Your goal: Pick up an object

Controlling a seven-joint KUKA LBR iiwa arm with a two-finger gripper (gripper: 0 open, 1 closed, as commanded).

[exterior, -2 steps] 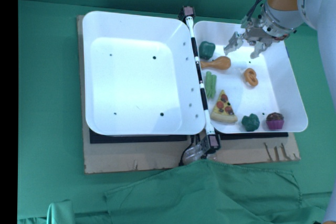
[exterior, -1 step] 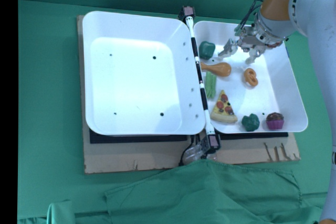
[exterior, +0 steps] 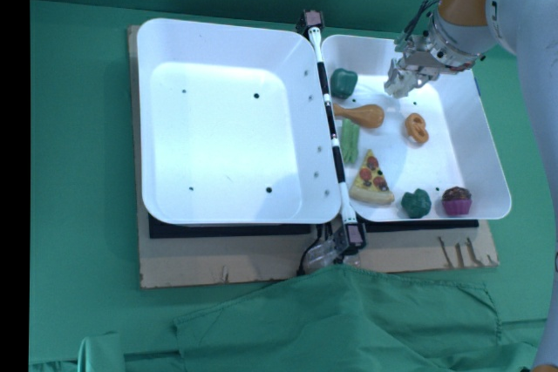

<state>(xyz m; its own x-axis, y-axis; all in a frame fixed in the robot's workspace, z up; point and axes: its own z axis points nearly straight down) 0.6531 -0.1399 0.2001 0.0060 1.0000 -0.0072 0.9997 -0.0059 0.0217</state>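
The right bin (exterior: 488, 154) holds several toy foods. A dark green pepper (exterior: 343, 82) lies near its back left, an orange chicken drumstick (exterior: 361, 114) just in front of it, and a green bean pod (exterior: 350, 140) along the left wall. An orange pretzel (exterior: 417, 128) sits mid-bin, a pizza slice (exterior: 371, 179) at the front left, a second green pepper (exterior: 416, 202) and a purple cupcake (exterior: 456, 200) at the front. My gripper (exterior: 398, 87) hangs over the back of this bin, above and behind the pretzel, right of the drumstick.
The left bin (exterior: 174, 43) is large and white, divided from the right one by a black-and-white bar (exterior: 330, 122). Both rest on a cardboard sheet (exterior: 218, 270) on green cloth, which is bunched up at the front.
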